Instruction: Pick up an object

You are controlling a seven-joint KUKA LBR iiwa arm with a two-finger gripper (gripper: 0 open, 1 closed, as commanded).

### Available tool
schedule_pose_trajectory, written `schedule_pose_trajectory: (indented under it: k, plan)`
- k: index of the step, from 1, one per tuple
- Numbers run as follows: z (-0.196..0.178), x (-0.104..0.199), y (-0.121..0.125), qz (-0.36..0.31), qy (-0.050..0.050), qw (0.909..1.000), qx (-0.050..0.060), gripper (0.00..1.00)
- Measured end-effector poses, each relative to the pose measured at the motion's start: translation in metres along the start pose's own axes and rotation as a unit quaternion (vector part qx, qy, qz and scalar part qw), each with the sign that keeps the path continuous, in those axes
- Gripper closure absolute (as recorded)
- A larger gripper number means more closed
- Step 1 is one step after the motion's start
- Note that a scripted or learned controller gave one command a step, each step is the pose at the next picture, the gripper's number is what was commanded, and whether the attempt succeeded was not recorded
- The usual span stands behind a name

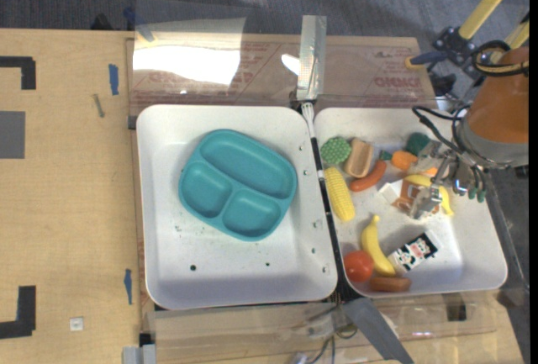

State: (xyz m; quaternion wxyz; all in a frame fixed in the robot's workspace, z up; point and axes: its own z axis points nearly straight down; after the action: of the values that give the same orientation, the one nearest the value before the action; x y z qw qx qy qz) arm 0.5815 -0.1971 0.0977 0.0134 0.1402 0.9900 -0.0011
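Observation:
My gripper (pixel 424 196) hangs low over the middle of the right bin (pixel 483 257), reaching in from the right under the orange wrist band (pixel 504 106). Directly beneath it lie an orange-brown toy (pixel 409 196) and a yellow piece (pixel 418 181), partly hidden by the gripper's metal. Around it are toy foods: a corn cob (pixel 339 192), a banana (pixel 376 243), a red tomato (pixel 358 266), a black-and-white carton (pixel 416 251), a broccoli head (pixel 336 150), a bun (pixel 360 157) and a red-orange pepper (pixel 368 177).
The left bin (pixel 160 270) holds a teal divided plate (pixel 238 184). A brown sausage (pixel 388 283) lies at the right bin's front wall. A green piece (pixel 418 141) and an orange piece (pixel 403 159) sit near the back. Cables (pixel 466 177) trail beside the wrist.

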Motion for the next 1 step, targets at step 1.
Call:
schedule_pose_trajectory:
  k: [1]
  plan:
    - [0.0083,-0.0143,0.0341,-0.044,0.007,0.9990,0.000,0.00]
